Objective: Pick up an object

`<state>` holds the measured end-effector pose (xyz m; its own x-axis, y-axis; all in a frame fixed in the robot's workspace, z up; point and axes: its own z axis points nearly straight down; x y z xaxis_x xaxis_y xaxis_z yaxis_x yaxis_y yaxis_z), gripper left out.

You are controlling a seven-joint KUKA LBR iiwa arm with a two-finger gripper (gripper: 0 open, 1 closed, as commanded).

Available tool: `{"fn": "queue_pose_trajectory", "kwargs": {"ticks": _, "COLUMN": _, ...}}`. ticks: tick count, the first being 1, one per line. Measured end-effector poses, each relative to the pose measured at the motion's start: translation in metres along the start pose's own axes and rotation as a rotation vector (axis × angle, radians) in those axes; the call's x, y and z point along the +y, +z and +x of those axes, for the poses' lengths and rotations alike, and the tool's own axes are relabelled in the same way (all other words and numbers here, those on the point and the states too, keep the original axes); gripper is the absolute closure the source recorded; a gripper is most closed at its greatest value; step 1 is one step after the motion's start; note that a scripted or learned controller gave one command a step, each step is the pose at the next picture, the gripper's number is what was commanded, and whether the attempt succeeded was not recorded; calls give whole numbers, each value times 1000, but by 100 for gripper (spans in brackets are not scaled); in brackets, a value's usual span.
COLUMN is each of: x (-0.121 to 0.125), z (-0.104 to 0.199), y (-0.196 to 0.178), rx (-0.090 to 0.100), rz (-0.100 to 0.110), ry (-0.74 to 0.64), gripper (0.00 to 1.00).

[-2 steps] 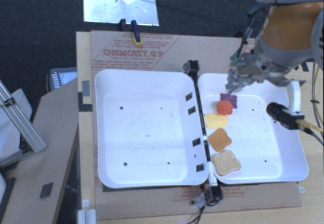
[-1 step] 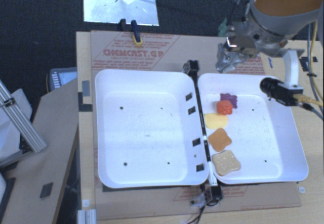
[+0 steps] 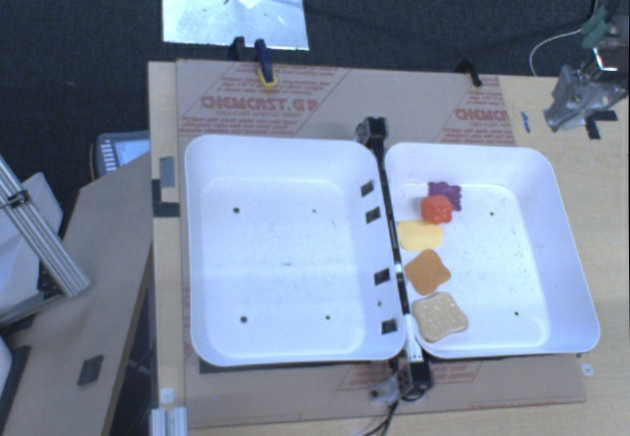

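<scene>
Parked high at the right edge of the view, well back from the near side. Grey metal hand point(image 3: 583, 99) hanging under cables, seen small and partly cut off by the frame. Nothing visibly gripped.

**Camera setup: single fixed overhead view**

One camera, mounted above the bench point(image 3: 325, 80), looking down at a slant. Far bench edge sits toward the top of frame, near edge at the bottom. Both bins fall fully inside the frame: left bin point(image 3: 285, 154) centre-left, right bin point(image 3: 532, 178) centre-right, their shared edge running down the middle. Moderate distance: dark floor point(image 3: 79, 11) shows beyond the bench at top and left. No second view to compare overlap with.
</scene>
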<state>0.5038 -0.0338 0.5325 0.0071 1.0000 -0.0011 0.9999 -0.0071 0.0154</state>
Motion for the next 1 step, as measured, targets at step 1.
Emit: {"fn": "queue_pose_trajectory", "kwargs": {"ticks": 1, "x": -18, "z": 89, "y": -4, "rx": 3, "rz": 11, "ry": -18, "gripper": 100}}
